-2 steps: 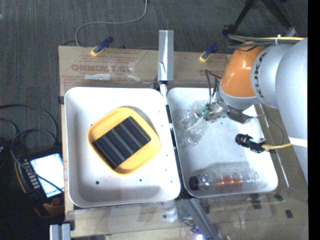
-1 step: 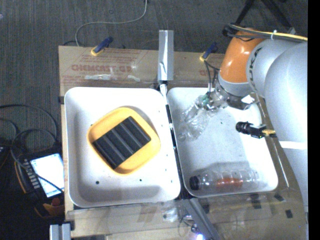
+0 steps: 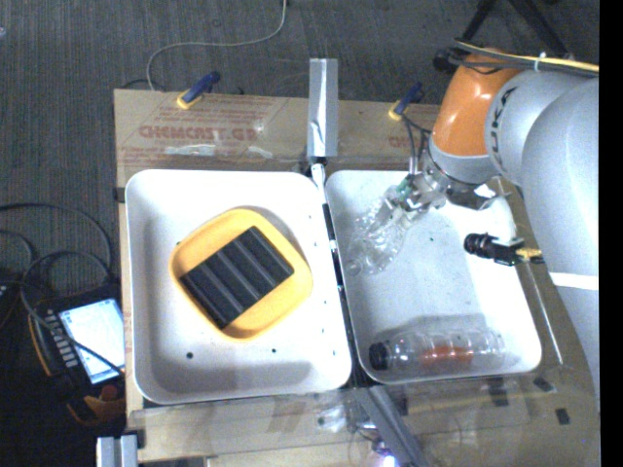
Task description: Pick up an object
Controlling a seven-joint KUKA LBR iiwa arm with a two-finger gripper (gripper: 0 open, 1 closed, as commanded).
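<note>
Two bins, and the right bin (image 3: 506,353) holds a clear plastic bottle (image 3: 438,350) along its near wall: light, slick, roll-prone, best pinched mid-body. Gripper (image 3: 375,236) hovers above; finger spread unreadable.

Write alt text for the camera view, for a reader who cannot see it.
A grey and orange robot arm reaches from the right over the right white bin, its hand low near the bin's upper left. A clear plastic bottle lies along that bin's near edge; the left bin holds a yellow and black object.
</note>
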